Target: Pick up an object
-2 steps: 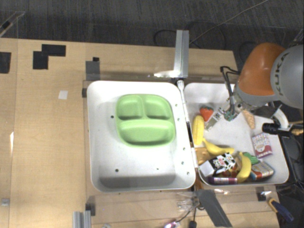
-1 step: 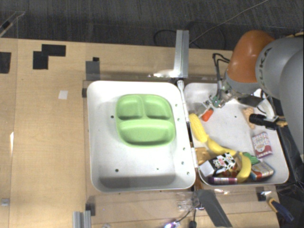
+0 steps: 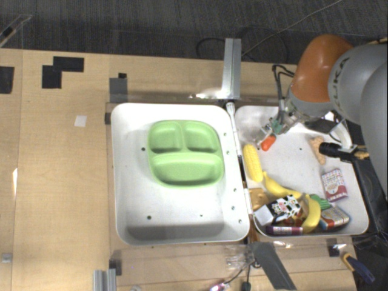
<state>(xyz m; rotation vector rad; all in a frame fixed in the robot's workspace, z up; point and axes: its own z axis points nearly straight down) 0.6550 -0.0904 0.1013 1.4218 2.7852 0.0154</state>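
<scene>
1. Gripper (image 3: 274, 128), upper right of frame, hangs over the right bin (image 3: 303, 168) near its upper left corner; can't tell its state.
2. Small orange object (image 3: 267, 142) just below it, on the bin floor.
3. Corn (image 3: 252, 162), banana (image 3: 280, 187) & packets along the bin's left & lower sides.
4. Green divided tray (image 3: 184, 151) in the left bin (image 3: 130, 180), frame center.

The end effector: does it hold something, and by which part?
It cannot be told: the end effector hangs just above a small orange object in the right bin.
</scene>
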